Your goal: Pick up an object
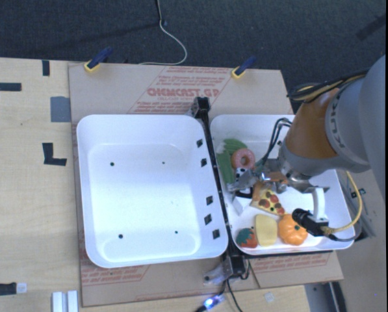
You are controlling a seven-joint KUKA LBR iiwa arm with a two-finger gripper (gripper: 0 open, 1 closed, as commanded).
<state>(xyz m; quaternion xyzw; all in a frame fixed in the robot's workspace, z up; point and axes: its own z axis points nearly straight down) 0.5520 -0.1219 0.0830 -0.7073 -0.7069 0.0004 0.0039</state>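
The toys lie in the right bin (347, 200): a pizza slice (268, 201) at the middle, a pink donut (244, 158) beyond it on a green piece (229, 156), and along the near wall a red-and-green fruit (247, 238), a yellow block (266, 229) and an orange pumpkin (292, 231) side by side, the block touching the pumpkin. The tool (257, 177) is down among them, between the donut and the pizza slice and close to both; whether it is open or closed, or has hold of anything, cannot be told, since the parts there are small and dark. The arm (323, 132) comes in from the right over the bin's far right part, its orange band just above the wrist. The left bin (90, 174) sits beside it, their walls meeting at the middle. Both rest on a cardboard sheet (116, 86) printed "CHEMCAST GP" in red, held by two clamps (97, 59) at its far edge, on the worktop (25, 194).
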